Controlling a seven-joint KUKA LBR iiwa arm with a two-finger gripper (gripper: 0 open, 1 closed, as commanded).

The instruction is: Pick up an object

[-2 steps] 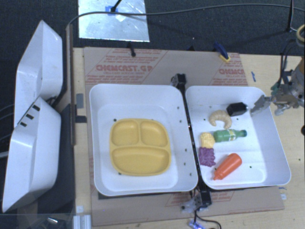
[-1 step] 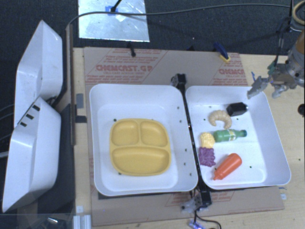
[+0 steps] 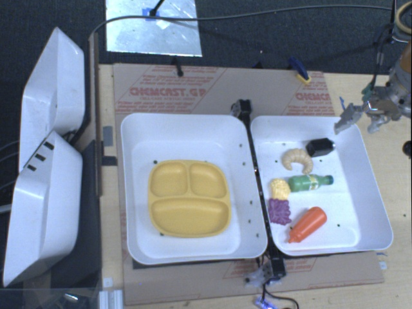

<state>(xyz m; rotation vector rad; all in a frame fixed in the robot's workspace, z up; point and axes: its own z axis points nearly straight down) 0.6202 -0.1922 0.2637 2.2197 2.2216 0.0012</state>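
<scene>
The right bin (image 3: 370,172) holds several toy foods: a beige croissant (image 3: 298,159), a black block (image 3: 320,147), a green bottle (image 3: 310,183), a yellow corn piece (image 3: 279,188), purple grapes (image 3: 279,211) and an orange carrot (image 3: 307,224). My gripper (image 3: 360,121) hangs over the bin's far right corner, up and to the right of the black block. Its fingers are spread open with nothing between them.
The left bin (image 3: 138,166) carries a yellow divided plate (image 3: 190,197). A black clamp (image 3: 243,107) joins the two bins at the far edge. White covers (image 3: 48,153) stand at the left, and a metal sheet (image 3: 153,18) lies beyond the bench.
</scene>
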